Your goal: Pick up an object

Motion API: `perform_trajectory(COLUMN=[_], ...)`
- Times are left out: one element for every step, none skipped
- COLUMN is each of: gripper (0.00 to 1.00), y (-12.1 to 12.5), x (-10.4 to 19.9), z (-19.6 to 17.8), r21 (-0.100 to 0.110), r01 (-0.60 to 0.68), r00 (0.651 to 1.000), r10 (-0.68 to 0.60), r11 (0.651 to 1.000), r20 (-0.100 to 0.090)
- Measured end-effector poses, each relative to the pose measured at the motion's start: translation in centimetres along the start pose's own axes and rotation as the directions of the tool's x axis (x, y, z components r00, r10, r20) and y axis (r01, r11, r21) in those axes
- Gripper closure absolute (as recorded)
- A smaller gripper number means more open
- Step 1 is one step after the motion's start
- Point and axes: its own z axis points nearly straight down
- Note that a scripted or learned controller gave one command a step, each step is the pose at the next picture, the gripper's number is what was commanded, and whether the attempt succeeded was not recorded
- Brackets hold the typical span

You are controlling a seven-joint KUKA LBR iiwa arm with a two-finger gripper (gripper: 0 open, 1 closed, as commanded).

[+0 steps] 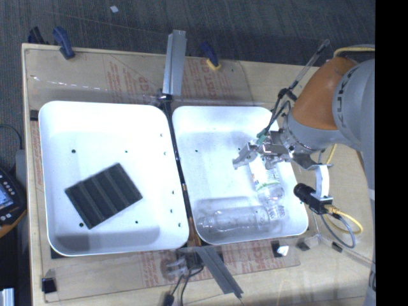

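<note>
Camera view, from where I stand over the surface (95, 75): two shallow white bins sit side by side. The left white bin (57, 126) carries a flat dark ribbed rectangular pad (104, 194), lying at a slant, well apart from the arm. The right white bin (210, 129) carries two clear plastic bottles. One small clear bottle (266, 187) lies in the bin's right part, its long axis running roughly from the far side toward the near side, tilted a little. A larger clear plastic bottle (236, 220) lies along the near wall, long axis left to right; its right end seems to meet the near end of the small one.

The grey arm with the orange band (325, 101) reaches in from the right, and the hand (264, 150) sits over the far end of the small bottle. Whether it is released or clenched, I cannot tell; the metal parts and the clear plastic blur together there.

Judgement: the small bottle is the nearest candidate, extending from the hand toward the near wall. A grasp across its narrow width looks the sensible approach. Clear, round plastic may slip.
</note>
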Motion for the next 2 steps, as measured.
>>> perform_trajectory(gripper=[0.00,0.00], y=[0.00,0.00], x=[0.00,0.00], z=[0.00,0.00], r21=[0.000,0.000], r01=[0.000,0.000], r00=[1.000,1.000], r10=[0.000,0.000], r11=[1.000,1.000], r20=[0.000,0.000])
